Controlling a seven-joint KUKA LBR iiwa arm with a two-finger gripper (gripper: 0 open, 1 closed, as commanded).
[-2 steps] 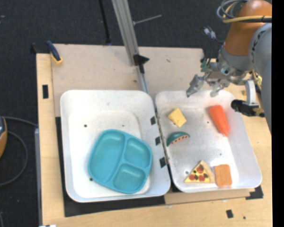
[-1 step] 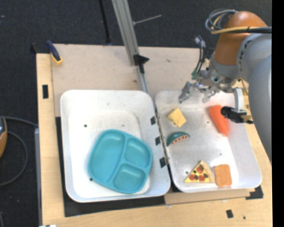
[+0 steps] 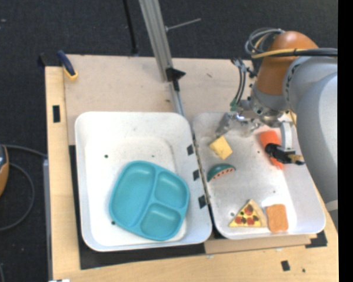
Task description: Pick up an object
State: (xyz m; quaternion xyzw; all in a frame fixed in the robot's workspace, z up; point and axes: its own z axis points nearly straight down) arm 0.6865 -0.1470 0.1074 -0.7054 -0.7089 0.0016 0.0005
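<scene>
My gripper hangs over the back of the right bin, just above and behind a yellow cheese-like block. Nothing shows in its grasp. A small green and red wedge lies in front of the block, near the bin's left wall. A pizza slice and an orange toast-like piece rest at the bin's front. An orange object sits right of the gripper, partly hidden by the wrist.
The left bin holds a teal divided plate. A slanted aluminium post stands behind the bins. The grey arm with its orange band covers the right bin's far right corner.
</scene>
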